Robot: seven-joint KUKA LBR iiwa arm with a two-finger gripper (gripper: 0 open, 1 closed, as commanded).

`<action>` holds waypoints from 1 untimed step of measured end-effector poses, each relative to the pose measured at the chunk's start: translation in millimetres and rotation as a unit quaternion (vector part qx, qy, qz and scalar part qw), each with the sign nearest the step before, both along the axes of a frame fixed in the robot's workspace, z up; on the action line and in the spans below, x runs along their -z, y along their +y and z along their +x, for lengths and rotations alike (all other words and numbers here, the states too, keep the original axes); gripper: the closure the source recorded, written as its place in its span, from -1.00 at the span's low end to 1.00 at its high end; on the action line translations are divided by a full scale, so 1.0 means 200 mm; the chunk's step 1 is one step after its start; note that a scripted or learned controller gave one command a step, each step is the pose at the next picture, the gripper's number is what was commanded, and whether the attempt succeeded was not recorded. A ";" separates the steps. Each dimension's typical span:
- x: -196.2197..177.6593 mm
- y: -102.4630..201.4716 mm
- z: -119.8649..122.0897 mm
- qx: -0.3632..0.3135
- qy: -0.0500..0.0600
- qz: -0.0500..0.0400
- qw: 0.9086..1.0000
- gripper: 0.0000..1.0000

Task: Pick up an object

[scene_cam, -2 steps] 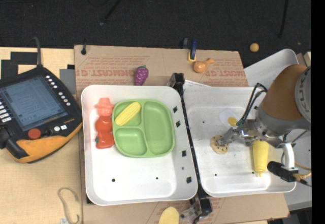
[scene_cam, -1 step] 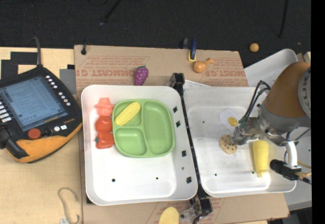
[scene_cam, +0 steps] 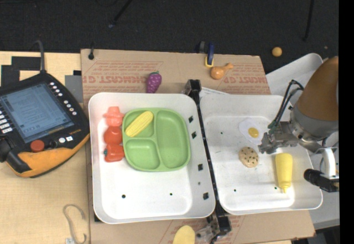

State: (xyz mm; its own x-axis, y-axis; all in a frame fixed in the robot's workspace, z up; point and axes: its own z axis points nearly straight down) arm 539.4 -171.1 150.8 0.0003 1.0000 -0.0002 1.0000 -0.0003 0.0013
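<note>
My gripper (scene_cam: 267, 145) hangs low over the right bin (scene_cam: 232, 193), its dark fingers just right of a round chocolate-chip cookie (scene_cam: 249, 156). A yellow mustard bottle (scene_cam: 284, 171) lies below and right of the gripper. A fried egg (scene_cam: 251, 129) sits up and left of it, near the bin's middle. Nothing shows between the fingers. The left bin (scene_cam: 138, 196) holds a green divided plate (scene_cam: 157, 140) with a corn cob (scene_cam: 138, 123) in it, and a red bottle-shaped toy (scene_cam: 113, 135) beside the plate.
A tablet pendant (scene_cam: 36, 118) lies on the bench to the left. A purple grape bunch (scene_cam: 154, 81) and an orange pear-shaped toy (scene_cam: 219, 71) rest on cardboard behind the bins. A yellow lemon (scene_cam: 184, 234) sits at the front edge.
</note>
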 end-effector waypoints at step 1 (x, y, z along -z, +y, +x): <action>-0.30 -0.05 0.02 0.001 -0.001 -0.001 1.000 1.00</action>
State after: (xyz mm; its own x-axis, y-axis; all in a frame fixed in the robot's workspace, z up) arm 542.8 -181.0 210.0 0.0016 1.0000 -0.0014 1.0000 -0.0016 0.0041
